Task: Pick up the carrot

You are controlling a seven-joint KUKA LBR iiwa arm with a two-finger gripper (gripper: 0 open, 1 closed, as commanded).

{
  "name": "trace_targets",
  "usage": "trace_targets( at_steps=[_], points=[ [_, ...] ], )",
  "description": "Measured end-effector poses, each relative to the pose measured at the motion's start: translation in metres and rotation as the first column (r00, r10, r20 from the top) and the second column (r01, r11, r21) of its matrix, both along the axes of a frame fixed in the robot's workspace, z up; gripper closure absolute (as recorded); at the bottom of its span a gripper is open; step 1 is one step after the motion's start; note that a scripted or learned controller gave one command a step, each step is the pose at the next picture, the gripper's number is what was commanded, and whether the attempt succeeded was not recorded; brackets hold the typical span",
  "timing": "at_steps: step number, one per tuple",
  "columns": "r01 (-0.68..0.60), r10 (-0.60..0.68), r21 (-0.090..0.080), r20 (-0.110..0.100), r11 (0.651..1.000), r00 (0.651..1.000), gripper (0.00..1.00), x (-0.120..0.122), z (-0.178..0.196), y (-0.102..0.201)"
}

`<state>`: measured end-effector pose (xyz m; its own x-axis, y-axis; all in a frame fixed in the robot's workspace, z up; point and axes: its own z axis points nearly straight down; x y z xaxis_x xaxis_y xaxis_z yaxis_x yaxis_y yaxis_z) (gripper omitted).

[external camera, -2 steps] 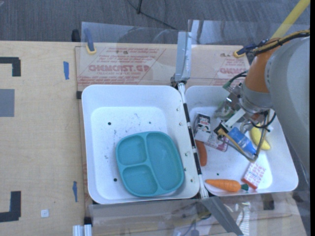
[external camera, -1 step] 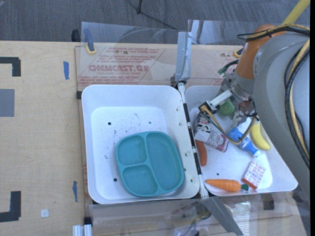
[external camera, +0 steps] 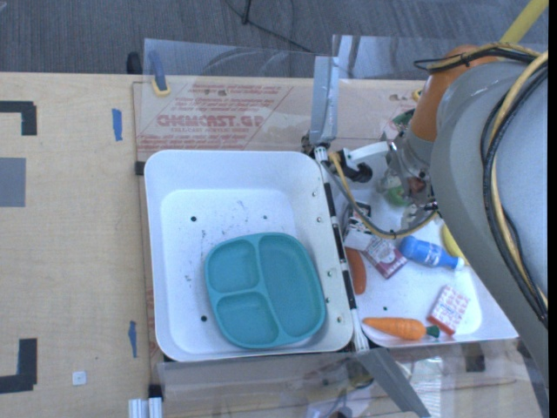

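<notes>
Carrot (external camera: 395, 327) is seen lying flat near the front edge of the right bin (external camera: 487, 320), beside a red-and-white packet (external camera: 450, 307). Whether the pincer (external camera: 402, 184) is clenched cannot be told. A teal divided plate (external camera: 264, 290) is held by the left bin (external camera: 174, 198).

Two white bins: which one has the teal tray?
The left bin: the teal divided tray lies in it. The right bin holds the carrot and blue bottle.

Teal divided plate (external camera: 264, 290) in left bin (external camera: 174, 181) — blue bottle (external camera: 427, 252) in right bin (external camera: 494, 319).
</notes>
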<state>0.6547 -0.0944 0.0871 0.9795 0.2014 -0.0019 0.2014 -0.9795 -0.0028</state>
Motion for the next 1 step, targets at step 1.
trace_targets(
  at_steps=[1],
  points=[
    [-0.002,0.002,-0.001,0.0,1.0,1.0,1.0,0.0005,0.0112,-0.0004]
  ],
)
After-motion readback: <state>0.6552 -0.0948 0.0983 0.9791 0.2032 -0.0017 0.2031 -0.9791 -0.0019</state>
